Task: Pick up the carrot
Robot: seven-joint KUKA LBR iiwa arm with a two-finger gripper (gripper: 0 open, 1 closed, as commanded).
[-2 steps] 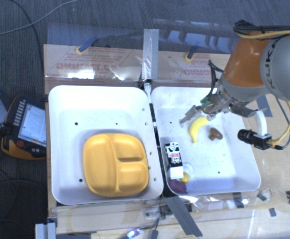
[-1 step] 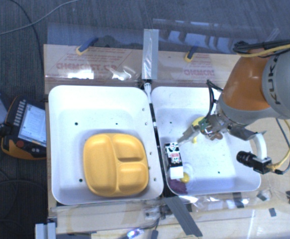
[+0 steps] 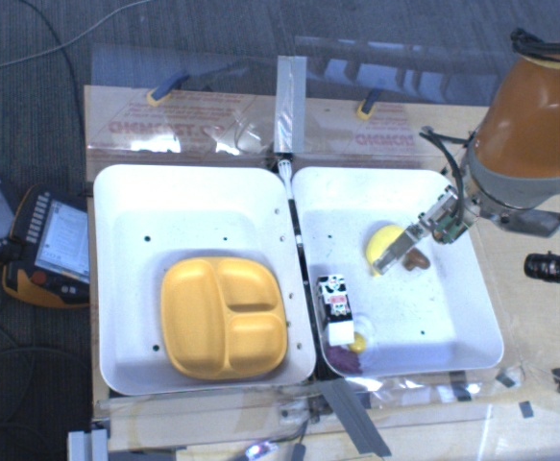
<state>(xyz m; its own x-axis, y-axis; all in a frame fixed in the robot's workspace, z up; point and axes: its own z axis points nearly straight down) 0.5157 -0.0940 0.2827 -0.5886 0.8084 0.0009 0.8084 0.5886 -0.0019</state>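
Two-finger gripper (image 3: pixel 392 255) low in right white bin (image 3: pixel 472 329), touching round yellow object (image 3: pixel 383 241); finger state indeterminable. Carrot unidentified; locate before grasp.

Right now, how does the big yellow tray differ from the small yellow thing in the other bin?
The yellow divided tray is broad and flat, with three compartments moulded in; the small yellow object is rounded and far smaller. The tray lies alone in the left bin, well away from the arm, while the small object sits in the right bin right beside the tool. Both are yellow and rest on a white bin floor.
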